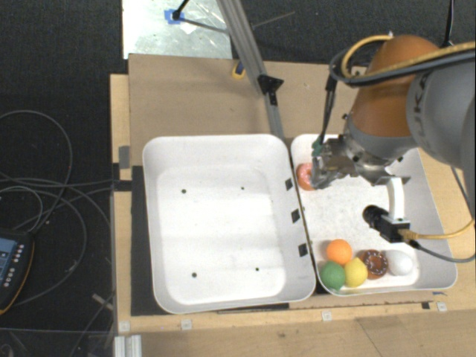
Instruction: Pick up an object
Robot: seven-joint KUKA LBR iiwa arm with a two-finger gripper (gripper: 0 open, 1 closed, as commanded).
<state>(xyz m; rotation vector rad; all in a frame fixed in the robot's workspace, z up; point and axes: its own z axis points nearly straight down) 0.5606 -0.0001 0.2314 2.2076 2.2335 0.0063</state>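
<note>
Objects for picking all lie in the right bin (431, 199), while the left bin (216, 222) beside it on the desk (193, 88) shows only its white floor. Going left to right: a pinkish-red object (304, 175) sits against the right bin's wall at about nine o'clock, and the gripper (321, 175) is directly beside it, at its three o'clock, seemingly touching or just over it — whether the jaws are open, closed, or have anything between them I cannot tell, since the wrist hides them. Down at the bin's six o'clock edge a cluster huddles together: a green ball (332, 275), an orange ball (339, 251) above it, a yellow ball (356, 272), a brown ring-shaped piece (372, 262) and a white ball (400, 262), all touching or nearly so. My judgement is that the pink object is the target. The risk is its place hard against the wall — one finger may land on the rim or the object may be pushed aside and slip out as the jaws close, leaving the lift empty.
</note>
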